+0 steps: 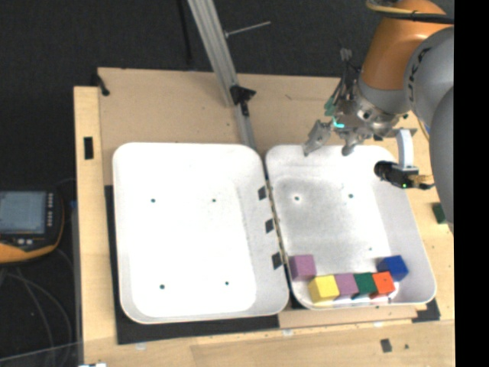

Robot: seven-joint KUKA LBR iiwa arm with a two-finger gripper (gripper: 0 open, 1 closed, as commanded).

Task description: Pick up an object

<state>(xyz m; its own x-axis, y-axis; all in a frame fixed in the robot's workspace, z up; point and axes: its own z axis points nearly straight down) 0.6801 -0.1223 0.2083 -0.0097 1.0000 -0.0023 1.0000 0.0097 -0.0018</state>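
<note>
Yellow block (323, 287) sits nearest, against near wall of R bin (328, 220), left of that wall's midpoint. Row runs rightward from it along same wall: pale purple block (346, 284), green block (364, 283), orange block (383, 283). They are packed side by side; can't tell if each pair actually touches. Blue block (394, 266) is just on far side of the orange one, toward near-right corner. Darker purple block (302, 265) stands just far-left of the yellow, close to the bin's left wall. All six are upright, none stacked. Small whitish bits lie at the wall below the green/orange pair, too small to ID.

Claw (333, 142) hangs over far edge of R bin, slightly left of that edge's centre. Its fingers (313, 141) are spread apart w/ nothing between them, so it is released and not grasping. It is well apart from every block, w/ most of the bin floor between. Arm (397, 48) comes in from far right, orange band above wrist.

L bin (191, 228) lies beside R bin, walls nearly touching. Its white floor shows a few small dark dots. Black clips (269, 225) sit along the seam between the bins.

Bench (153, 105) is pale wood and carries both bins. Metal rail (214, 44) slants from far side down to the far end of the seam. Handheld unit w/ screen (27, 220) lies off the bench at left, on dark floor.
</note>
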